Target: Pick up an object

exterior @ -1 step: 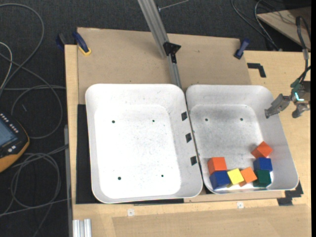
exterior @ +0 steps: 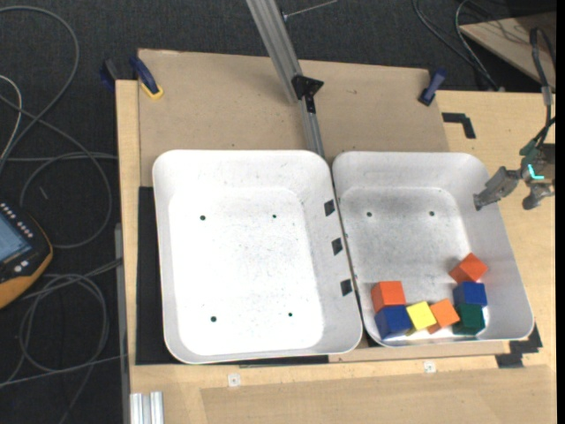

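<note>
Several small blocks lie clustered in the front of the right bin (exterior: 402, 162): an orange block (exterior: 470, 268) at the right wall, another orange block (exterior: 387, 293), a blue block (exterior: 395, 321), a yellow block (exterior: 421, 314), a third orange block (exterior: 444, 312), a second blue block (exterior: 472, 294) and a green block (exterior: 470, 320). My gripper (exterior: 512, 194) hangs over the right bin's far right rim, well behind the blocks. Its fingers are spread open with nothing between them.
The left bin (exterior: 177, 170) sits beside the right one, with black clips (exterior: 335, 246) along the shared wall. A slanted metal pole (exterior: 278, 38) rises from the bench behind the bins. Cables and a handheld pendant (exterior: 16, 250) lie on the floor to the left.
</note>
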{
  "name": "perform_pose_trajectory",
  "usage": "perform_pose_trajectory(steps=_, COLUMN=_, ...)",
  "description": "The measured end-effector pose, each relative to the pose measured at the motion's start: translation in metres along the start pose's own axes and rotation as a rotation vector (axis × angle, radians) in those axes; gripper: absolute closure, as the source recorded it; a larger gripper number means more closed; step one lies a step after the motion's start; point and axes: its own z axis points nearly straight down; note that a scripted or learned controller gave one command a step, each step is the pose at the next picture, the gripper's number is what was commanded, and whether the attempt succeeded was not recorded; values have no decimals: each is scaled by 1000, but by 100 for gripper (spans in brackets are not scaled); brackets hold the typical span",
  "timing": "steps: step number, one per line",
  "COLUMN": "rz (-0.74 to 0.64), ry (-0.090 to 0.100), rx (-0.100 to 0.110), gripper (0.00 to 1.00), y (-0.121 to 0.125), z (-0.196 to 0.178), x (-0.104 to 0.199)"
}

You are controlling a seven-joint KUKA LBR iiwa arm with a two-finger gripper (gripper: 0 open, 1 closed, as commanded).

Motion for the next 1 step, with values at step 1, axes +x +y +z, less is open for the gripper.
perform_pose_trajectory(steps=1, rz=1, ry=2, rx=6, gripper=0, y=1, z=63, x=1)
